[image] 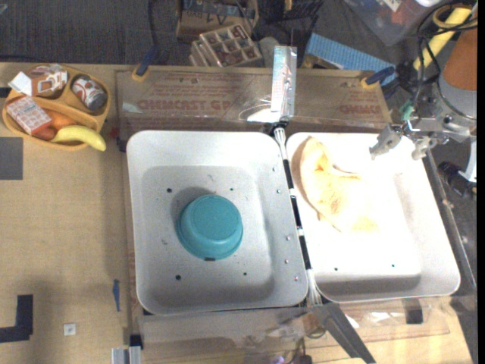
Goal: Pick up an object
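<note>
Bowl (pixel 211 227), teal, sat upside down near the centre of the left bin (pixel 151 165), untouched. Yellow cloth (pixel 331 188) lay crumpled in the right bin (pixel 424 271), toward its 10 o'clock corner. Gripper (pixel 398 142) hung over the right bin's 1 o'clock corner, well apart from bowl and cloth; fingers spread, nothing between them. Tray of snacks (pixel 26 116) with a banana (pixel 79 136) sat on the bench at 10 o'clock.
</note>
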Robot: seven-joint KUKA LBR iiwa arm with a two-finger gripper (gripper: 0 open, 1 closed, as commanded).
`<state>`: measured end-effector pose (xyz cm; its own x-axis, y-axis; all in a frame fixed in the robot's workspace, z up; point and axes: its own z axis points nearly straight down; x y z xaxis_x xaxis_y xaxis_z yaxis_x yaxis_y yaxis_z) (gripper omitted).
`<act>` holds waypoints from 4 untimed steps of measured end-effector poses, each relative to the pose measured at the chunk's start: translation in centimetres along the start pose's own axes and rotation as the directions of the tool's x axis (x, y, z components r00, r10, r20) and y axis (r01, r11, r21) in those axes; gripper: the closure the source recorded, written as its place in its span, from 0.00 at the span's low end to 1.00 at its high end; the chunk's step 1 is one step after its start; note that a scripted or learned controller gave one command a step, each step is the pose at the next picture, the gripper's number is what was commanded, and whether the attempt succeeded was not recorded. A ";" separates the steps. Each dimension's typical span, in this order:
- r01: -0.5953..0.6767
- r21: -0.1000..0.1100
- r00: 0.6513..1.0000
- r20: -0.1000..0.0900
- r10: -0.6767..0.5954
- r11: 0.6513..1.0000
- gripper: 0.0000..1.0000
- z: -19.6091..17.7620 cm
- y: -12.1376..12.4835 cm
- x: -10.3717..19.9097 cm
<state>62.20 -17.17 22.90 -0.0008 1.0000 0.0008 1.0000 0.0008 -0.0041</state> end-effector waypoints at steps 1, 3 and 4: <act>0.109 0.001 0.994 0.000 -0.109 0.994 0.00 8.0 2.5 4.0; 0.322 -0.015 0.947 0.007 -0.322 0.947 0.00 13.9 3.5 7.6; 0.460 -0.006 0.888 0.005 -0.460 0.888 0.00 8.4 2.8 2.1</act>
<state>64.92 -15.06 14.48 -0.4604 0.8877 -0.0029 0.8877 0.4604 0.0030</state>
